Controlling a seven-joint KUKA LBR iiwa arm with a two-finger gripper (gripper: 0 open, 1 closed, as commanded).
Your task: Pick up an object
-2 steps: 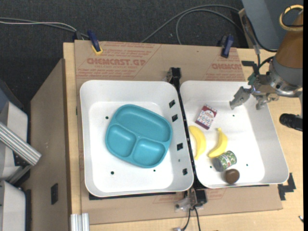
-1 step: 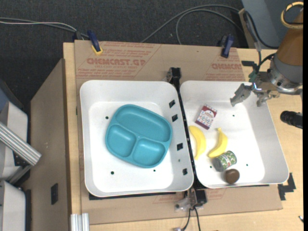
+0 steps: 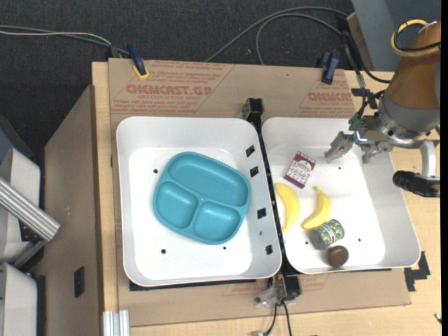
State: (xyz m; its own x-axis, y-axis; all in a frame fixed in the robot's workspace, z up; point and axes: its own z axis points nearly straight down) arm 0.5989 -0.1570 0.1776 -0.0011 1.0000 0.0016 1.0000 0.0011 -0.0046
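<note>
In the right bin (image 3: pixel 381 208) lie a small maroon and white packet (image 3: pixel 299 169), two yellow bananas (image 3: pixel 287 205) (image 3: pixel 318 209), a green-labelled can (image 3: pixel 327 232) on its side and a brown round object (image 3: pixel 337 255). My gripper (image 3: pixel 354 147) hangs over the bin's upper right part, to the right of the packet and apart from it. Its two fingers are spread wide with nothing between them.
The left bin (image 3: pixel 136 208) holds a blue divided plate (image 3: pixel 201 197). A black divider with clips runs between the bins. Cables and clamps lie along the bench's far edge. The arm's orange band (image 3: pixel 417 54) rises at the right.
</note>
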